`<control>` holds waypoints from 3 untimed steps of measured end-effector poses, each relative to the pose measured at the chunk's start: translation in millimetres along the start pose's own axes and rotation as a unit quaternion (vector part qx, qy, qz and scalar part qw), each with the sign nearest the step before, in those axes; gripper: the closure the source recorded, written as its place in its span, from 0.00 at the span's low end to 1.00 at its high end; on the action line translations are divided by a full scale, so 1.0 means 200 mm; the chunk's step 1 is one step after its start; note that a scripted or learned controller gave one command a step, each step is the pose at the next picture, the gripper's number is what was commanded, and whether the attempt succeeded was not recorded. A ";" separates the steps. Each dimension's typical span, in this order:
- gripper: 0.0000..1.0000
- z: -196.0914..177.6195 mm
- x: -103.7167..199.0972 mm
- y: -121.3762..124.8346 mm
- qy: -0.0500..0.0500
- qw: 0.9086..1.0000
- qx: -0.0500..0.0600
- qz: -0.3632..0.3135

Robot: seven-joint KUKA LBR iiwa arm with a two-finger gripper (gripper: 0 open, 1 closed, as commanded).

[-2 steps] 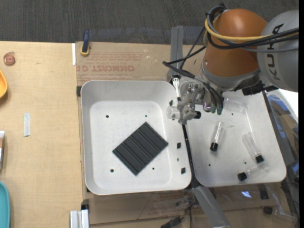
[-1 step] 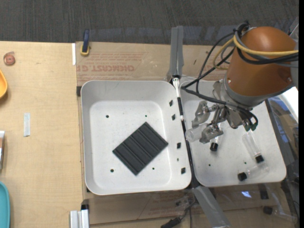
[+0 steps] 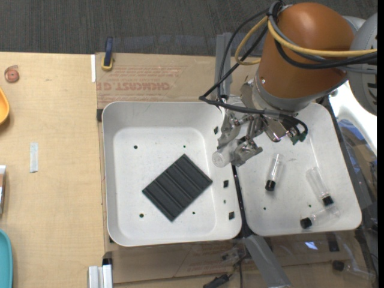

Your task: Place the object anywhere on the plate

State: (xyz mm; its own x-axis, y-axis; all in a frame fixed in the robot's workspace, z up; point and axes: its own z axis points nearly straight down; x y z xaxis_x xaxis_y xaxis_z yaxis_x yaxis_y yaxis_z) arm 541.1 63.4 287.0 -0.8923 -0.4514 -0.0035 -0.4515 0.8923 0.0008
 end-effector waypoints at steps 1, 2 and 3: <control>1.00 -0.47 0.19 0.05 -0.001 0.992 0.000 -0.129; 1.00 -0.08 -0.26 0.42 0.001 0.966 -0.001 -0.258; 1.00 -0.05 -0.61 0.51 0.000 0.934 -0.001 -0.356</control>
State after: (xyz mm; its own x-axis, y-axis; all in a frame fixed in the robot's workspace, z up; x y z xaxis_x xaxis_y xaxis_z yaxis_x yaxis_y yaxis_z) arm 603.0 209.8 297.3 -0.3655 -0.9308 -0.0045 -0.9308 0.3655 -0.0001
